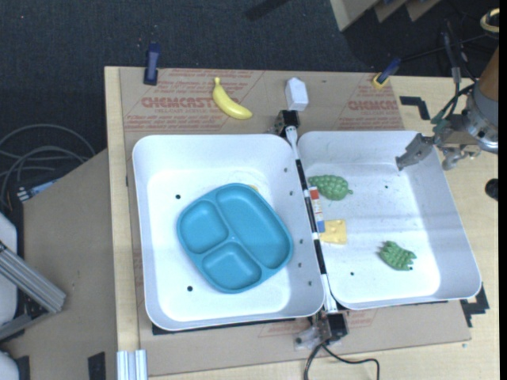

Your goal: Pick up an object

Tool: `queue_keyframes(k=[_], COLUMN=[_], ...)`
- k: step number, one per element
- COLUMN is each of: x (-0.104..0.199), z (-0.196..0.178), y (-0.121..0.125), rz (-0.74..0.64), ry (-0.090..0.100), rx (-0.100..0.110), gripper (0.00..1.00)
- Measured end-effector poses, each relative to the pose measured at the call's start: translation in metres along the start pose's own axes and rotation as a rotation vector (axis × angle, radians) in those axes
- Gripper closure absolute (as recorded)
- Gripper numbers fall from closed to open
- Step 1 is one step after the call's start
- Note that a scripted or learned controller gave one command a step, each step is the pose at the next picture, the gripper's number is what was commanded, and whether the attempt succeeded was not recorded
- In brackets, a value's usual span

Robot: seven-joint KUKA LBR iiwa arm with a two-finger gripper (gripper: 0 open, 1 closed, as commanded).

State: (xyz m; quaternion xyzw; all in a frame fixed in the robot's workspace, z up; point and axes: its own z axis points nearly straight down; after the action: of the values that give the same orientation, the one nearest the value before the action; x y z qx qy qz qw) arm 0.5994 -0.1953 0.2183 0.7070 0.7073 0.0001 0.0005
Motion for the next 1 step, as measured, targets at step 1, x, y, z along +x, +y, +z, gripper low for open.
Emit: queue_keyframes(k=[1], x=[0.0468], z=[0.0159], y=[-0.0202], rz=[-0.001], ry=[0.002], rx=[0.003], gripper=[0.0])
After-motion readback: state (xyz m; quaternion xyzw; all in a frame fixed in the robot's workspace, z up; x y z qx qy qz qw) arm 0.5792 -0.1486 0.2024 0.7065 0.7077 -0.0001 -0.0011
